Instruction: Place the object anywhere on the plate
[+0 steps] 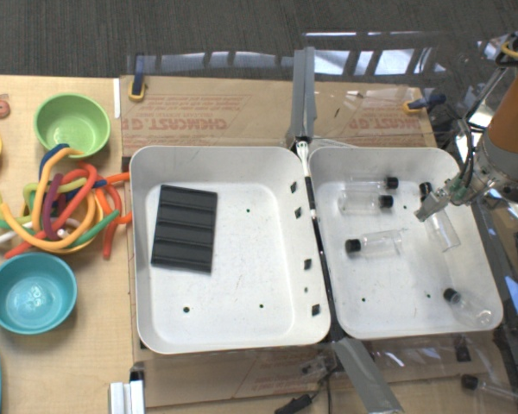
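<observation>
Poised over the right bin's (466, 317) far right part, the end effector (433, 203) hangs at the tip of the grey arm (501, 145); whether it is open or closed, I cannot tell. Relative to that right bin: inside it lie clear plastic vials with black caps, four that I can count, one (468, 307) at its near right corner, one (375, 245) at its middle, two (367, 193) side by side toward its far edge. Just left of it sits the left bin (242, 317), holding a black ribbed rectangular plate (184, 228). Farther left, on the wooden worktop (86, 352), are a teal bowl (31, 291), a tangle of coloured cords (65, 201) and a green bowl (72, 124). Behind the bins, cardboard (207, 110) reads "CHEMCAST", upside down.
</observation>
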Motion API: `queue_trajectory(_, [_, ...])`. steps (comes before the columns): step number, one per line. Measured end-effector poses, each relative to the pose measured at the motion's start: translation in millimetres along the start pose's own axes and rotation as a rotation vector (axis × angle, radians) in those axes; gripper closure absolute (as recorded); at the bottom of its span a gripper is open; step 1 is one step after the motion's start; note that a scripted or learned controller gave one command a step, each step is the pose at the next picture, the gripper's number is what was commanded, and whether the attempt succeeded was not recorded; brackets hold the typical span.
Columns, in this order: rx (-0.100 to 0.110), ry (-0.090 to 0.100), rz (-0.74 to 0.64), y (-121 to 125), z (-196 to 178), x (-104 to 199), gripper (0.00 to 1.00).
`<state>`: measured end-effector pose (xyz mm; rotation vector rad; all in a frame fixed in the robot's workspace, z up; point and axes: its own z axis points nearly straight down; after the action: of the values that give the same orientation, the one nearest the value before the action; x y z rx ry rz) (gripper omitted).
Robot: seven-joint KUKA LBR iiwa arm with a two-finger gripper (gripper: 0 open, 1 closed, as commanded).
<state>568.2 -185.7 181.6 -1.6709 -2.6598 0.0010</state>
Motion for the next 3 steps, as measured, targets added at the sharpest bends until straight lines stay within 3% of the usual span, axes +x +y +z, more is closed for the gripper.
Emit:
queue_trajectory(1, [-0.002,-0.003,-0.207,26,1,-47,1.00])
queue_trajectory(2, [-0.002,-0.005,-0.260,64,-7,-72,1.00])
queue_trajectory(3, [-0.001,-0.001,-0.391,-21,29,-30,1.00])
